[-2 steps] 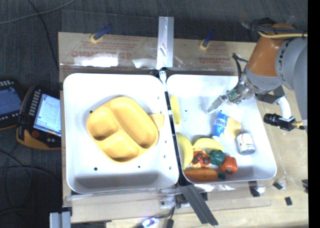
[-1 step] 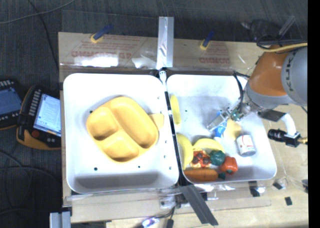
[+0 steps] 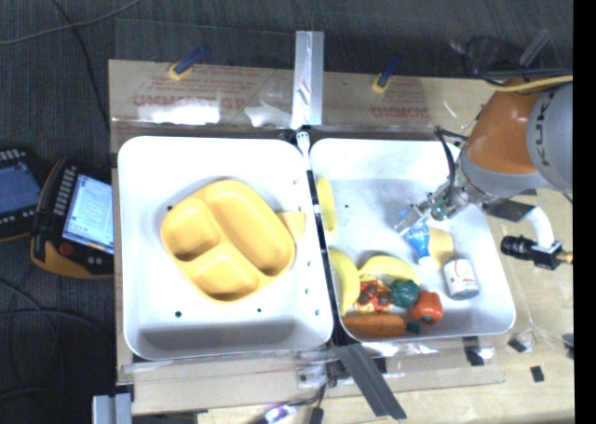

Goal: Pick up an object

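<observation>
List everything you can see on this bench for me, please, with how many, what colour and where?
Bins: two, white, side by side; left bin, right bin.
Divided tray: one, yellow, in the middle of the left bin.
Bananas: a few, yellow, near the front left of the right bin.
Toy food pile: one cluster, red, green and orange, at the front of the right bin.
Small container: one, white with red, right side of the right bin.
Blue and white item: one, just under the gripper.
Handheld screen device: one, orange and black, on the floor left of the bench.
Clamps: two, blue and yellow, on the back board.
Arm: one, grey with orange band, from the right.
Gripper: one, low in the right bin.
</observation>
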